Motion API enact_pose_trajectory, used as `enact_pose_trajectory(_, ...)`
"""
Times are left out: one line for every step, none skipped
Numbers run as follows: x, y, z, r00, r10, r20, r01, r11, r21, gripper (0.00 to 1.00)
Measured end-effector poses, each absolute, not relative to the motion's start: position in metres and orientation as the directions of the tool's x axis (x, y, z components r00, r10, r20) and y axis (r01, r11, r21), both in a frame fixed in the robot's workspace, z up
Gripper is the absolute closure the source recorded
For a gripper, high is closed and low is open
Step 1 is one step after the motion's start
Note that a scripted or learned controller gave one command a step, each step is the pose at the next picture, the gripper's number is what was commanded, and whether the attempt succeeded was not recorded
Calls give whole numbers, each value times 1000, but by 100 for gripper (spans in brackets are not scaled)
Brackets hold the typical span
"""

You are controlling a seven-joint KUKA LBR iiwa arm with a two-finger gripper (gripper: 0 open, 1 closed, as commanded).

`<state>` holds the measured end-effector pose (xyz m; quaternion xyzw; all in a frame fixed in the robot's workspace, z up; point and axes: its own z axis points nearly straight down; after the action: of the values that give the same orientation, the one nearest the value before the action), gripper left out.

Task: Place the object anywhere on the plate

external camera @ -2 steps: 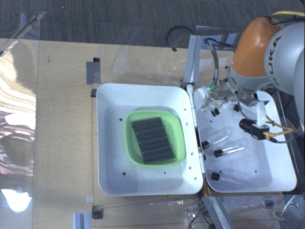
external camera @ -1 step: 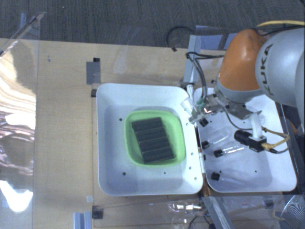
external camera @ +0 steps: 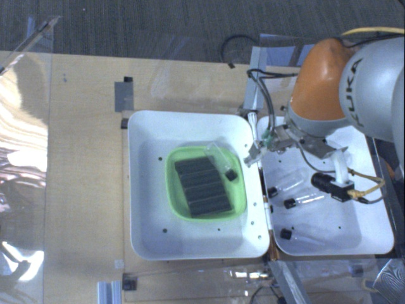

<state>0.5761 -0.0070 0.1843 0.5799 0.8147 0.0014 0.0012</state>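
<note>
Plate (external camera: 236, 198), lime green and square with rounded corners, sits in the left white bin (external camera: 145, 189) on the wooden counter (external camera: 76, 189) and carries a dark ribbed block (external camera: 202, 186). A clear plastic tube with a black cap (external camera: 224, 164) lies across the plate's upper right corner. Above the right bin (external camera: 367, 233), the grey arm (external camera: 367, 94) hangs, its hand (external camera: 254, 153) near the bins' shared edge; I cannot tell its opening. Similar capped tubes (external camera: 297, 201) lie there.
</note>
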Motion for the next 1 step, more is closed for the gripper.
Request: enact_pose_trajectory(595,-54,185,-357,934,-3,934,357,7,0)
